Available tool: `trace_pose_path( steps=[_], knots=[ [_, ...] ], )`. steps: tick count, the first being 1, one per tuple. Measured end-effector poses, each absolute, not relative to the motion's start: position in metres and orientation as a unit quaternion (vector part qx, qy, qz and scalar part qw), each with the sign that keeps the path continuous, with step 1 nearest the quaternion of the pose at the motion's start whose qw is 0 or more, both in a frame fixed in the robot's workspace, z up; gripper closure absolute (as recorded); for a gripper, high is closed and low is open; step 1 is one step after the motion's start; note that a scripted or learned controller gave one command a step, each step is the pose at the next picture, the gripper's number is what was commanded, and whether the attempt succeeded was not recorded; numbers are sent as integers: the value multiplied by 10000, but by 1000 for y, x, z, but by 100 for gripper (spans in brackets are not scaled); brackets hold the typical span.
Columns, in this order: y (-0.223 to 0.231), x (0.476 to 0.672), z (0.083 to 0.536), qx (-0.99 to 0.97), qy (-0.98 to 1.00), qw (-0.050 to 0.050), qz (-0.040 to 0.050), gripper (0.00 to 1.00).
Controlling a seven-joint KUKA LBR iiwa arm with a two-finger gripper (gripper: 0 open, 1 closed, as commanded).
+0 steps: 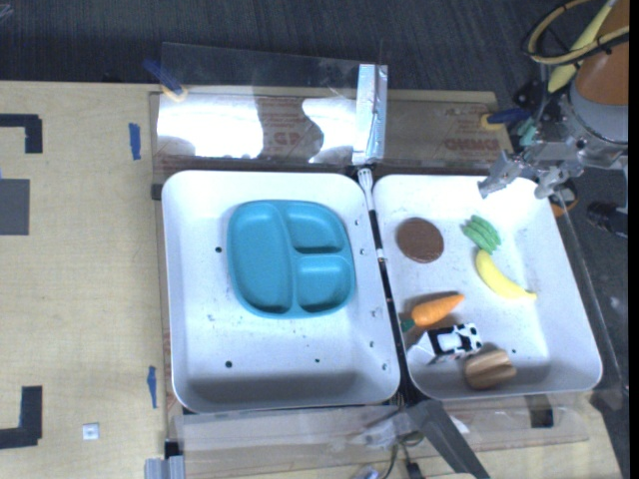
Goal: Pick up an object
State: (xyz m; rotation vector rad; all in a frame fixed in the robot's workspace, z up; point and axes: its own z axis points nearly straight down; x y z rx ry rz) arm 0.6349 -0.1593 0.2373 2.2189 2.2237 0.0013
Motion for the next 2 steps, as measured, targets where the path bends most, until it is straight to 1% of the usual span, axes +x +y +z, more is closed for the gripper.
trace_pose_path(
  steps=[1, 2],
  knots=[
    [-182, 611, 97, 7044, 7098, 22, 15, 0],
    [-178, 589, 86, 7108, 7034, 15, 9, 0]
  ],
)
